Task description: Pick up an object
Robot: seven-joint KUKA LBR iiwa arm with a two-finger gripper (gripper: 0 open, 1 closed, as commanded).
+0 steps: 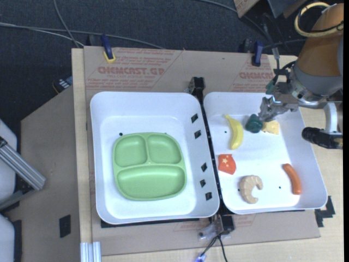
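Bins, two of them, sit side by side on the bench: the left bin (pixel 103 146) holds one green divided plate (pixel 149 165) lying flat in its middle, and the right bin (pixel 311 162) holds the loose pieces from which one is to be picked. Counted in the right bin: one yellow banana (pixel 235 132), one red piece (pixel 227 164), one pale croissant (pixel 250 188), one orange sausage (pixel 292 178), one dark teal lump (pixel 253 125) and one pale yellow piece (pixel 271 127), six in all. They lie scattered and mostly apart, which leaves room for fingers to come down around a single piece; the teal lump and the pale yellow piece are the exception, lying just beside each other at the far edge. The arm (pixel 319 64) reaches in from the right, and its claw (pixel 268 112) hangs low directly over that pair, presumably lined up for a grasp there. Whether the claw is spread or pressed together cannot be told, and nothing is seen pinched in it.
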